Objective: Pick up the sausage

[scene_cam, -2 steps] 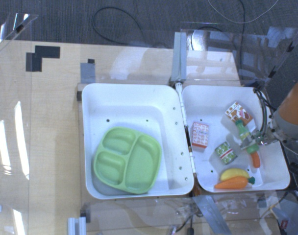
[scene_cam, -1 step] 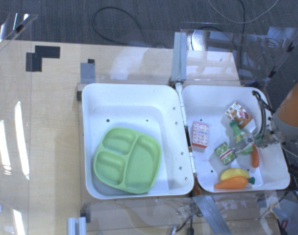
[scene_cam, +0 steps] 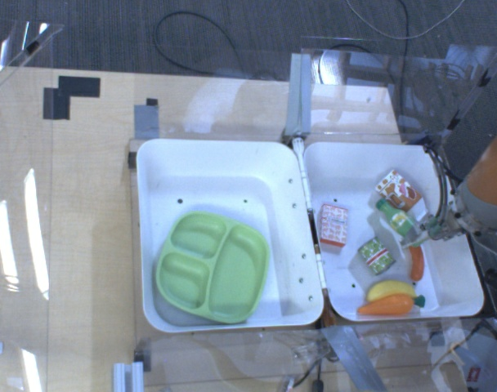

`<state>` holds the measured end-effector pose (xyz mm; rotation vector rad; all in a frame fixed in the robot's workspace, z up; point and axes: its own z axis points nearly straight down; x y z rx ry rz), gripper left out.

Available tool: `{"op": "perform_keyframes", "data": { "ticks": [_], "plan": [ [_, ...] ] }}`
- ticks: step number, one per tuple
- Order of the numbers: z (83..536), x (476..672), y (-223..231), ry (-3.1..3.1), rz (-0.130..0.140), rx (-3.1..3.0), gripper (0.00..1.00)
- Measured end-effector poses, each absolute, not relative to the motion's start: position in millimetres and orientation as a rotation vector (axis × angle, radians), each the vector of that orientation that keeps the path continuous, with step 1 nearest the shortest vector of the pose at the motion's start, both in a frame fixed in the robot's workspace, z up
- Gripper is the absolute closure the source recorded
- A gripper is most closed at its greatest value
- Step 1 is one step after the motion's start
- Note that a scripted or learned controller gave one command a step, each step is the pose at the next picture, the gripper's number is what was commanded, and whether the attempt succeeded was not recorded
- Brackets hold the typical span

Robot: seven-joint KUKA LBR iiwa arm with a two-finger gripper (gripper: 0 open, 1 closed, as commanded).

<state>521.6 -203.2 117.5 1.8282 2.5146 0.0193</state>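
Note:
The sausage (scene_cam: 416, 263) is a small orange-red piece lying upright near the right wall of the right bin (scene_cam: 347, 163). My gripper (scene_cam: 431, 229) hangs just above the sausage's upper end, beside a green bottle (scene_cam: 398, 217). The arm reaches in from the right edge, with its orange band (scene_cam: 487, 180) above the wrist. Nothing can be seen held in the gripper.
The right bin also holds a red-and-white box (scene_cam: 333, 224), a small green carton (scene_cam: 377, 255), an orange carton (scene_cam: 398, 189), a yellow fruit (scene_cam: 391, 289) and a carrot (scene_cam: 387, 305). A green divided plate (scene_cam: 213, 265) lies in the left bin (scene_cam: 208, 163).

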Motion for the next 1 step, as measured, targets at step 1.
{"op": "perform_keyframes", "data": {
  "ticks": [1],
  "plan": [
    [200.6,503.9,-142.6,2.728,0.004,1.540,1.00]
  ]
}}
